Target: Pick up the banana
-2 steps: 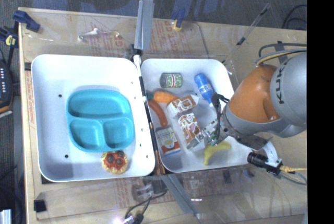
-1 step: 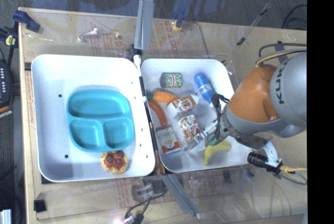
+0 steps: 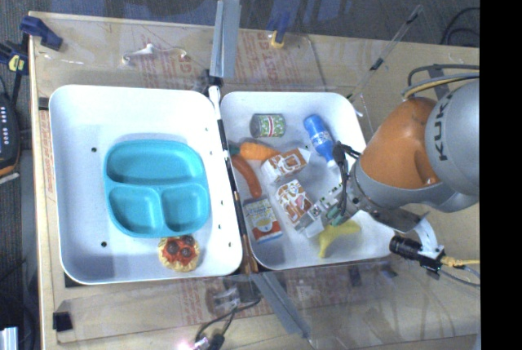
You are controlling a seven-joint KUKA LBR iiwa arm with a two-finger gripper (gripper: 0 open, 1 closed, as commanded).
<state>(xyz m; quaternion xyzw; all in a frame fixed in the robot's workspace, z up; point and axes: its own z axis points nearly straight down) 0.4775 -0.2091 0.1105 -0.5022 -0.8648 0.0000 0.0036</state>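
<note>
Down in the right bin (image 3: 359, 121), the gripper (image 3: 333, 210) sits low at the near right part of the floor, reached in under the grey arm (image 3: 444, 140) and its orange band (image 3: 397, 152). Finger state: cannot tell, the wrist body covers too much of the tip. Nothing is visibly held.

Banana (image 3: 337, 237): yellow, lying flat on the bin floor just below the gripper tip, near the bin's front wall, its upper end touching or very nearly touching the tool. Cannot tell which.

Just left of the gripper, two small cartons with red and white print: one carton (image 3: 293, 199) beside the tool, a second carton (image 3: 285, 164) above it. Further left, a flat packet (image 3: 263, 219) with a green and white label lies near the front left of the same bin. A red-brown sausage (image 3: 246, 175) lies along the left wall, and an orange carrot (image 3: 258, 151) lies just above it. Toward the back of the bin, a green can (image 3: 267, 125) lies on its side, and a blue bottle (image 3: 320, 136) lies tilted to its right, close to the arm.

Left bin (image 3: 69, 108): a turquoise divided tray (image 3: 157, 187) sits in the middle, three compartments. A small pizza toy (image 3: 179, 251), red and yellow, lies just in front of the tray, near the front wall.

Both bins rest side by side on the wooden bench (image 3: 98, 46), walls touching at the middle.
</note>
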